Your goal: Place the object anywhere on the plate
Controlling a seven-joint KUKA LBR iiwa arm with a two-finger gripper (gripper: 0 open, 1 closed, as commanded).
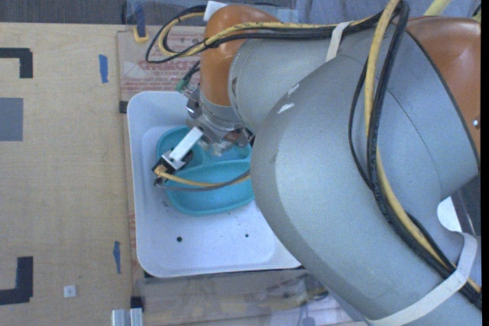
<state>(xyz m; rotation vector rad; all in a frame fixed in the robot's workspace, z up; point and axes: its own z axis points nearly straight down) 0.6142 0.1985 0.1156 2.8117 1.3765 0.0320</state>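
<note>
plate (pixel 210 198): blue, count one, taken as the drop target. nearest the lens: grey arm link (pixel 344 187), count one, reaching in from the right and covering the right side of the white bin (pixel 153 240). next: orange-banded wrist (pixel 221 65), held straight above the plate, judged so that a release would land inside the rim. then gripper (pixel 221 141), count one, aimed down at the plate's far part; cannot tell jaw state, masked by the wrist. likewise cannot tell where the object is, or whether carried. below: plate lying in the white bin, count one, toward its far half. farthest: wooden bench (pixel 61 164).
</note>
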